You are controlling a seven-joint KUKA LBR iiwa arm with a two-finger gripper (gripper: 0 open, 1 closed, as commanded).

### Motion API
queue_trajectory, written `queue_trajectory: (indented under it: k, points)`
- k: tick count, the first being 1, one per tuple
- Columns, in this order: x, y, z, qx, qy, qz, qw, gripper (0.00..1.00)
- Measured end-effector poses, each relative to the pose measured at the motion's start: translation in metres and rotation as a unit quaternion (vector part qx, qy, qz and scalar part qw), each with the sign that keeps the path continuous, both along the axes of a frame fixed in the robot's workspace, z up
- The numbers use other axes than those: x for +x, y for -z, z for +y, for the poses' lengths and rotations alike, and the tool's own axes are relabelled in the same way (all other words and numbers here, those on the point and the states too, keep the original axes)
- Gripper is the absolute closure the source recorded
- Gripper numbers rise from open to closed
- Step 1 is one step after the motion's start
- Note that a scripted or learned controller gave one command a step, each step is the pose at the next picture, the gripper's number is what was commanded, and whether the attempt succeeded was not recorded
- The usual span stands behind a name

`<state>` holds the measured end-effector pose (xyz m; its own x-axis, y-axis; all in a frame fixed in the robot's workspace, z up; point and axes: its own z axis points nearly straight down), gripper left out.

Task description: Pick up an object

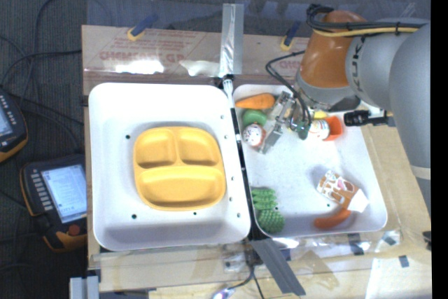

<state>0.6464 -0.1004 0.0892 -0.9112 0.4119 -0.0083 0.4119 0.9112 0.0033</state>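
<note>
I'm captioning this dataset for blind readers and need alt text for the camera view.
A grey robot arm with an orange band lowers its two-finger gripper into the right white bin, beside a small white egg-shaped toy and an orange carrot toy. A green knobbly toy and an orange sausage-shaped toy lie nearer. The left white bin holds a yellow divided plastic tray.

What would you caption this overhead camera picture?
Robot end effector hovering among toys in the right bin; yellow tray sits left.

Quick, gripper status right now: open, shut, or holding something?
Gripper: low in the right bin, near a small white round toy and the orange carrot toy. Nothing visibly held; open or shut cannot be told.
</note>
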Motion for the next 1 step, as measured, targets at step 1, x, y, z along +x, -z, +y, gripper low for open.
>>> queue_trajectory:
  k: [1]
  points:
    - [0.0067,0.0008,0.0005,0.0017,0.102,0.003,0.9948,0.0]
